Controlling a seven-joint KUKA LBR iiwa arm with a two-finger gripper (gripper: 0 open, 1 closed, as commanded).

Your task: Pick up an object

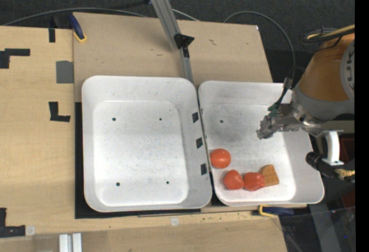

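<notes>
Leftmost on the worktop (pixel 34 130), the left bin (pixel 141 141) is seen with nothing on its speckled floor, its right rim touching the right bin (pixel 242 101).

Taking the right bin as the landmark, four small things are gathered along its near edge: a round orange-red ball (pixel 220 158) just inside the bin's left wall, then a red piece (pixel 233 180), a second red piece (pixel 253 181) touching it, and a tan waffle-like block (pixel 268 175) touching that one. The last three form a short row whose long axis runs left to right along the bin's near wall.

Above the bin's right half, nearer its far-right side, the gripper (pixel 270 127) is held over bare floor, well apart from the cluster. Nothing is seen between the jaws; whether they are wide or narrow cannot be told from this slanted view.

From the gripper, the waffle-like block lies nearly straight toward the near edge, and is judged the closest candidate; the ball lies further to the left.

At the right edge, the arm (pixel 328 83) is reached in with its wrist pointed downward.
</notes>
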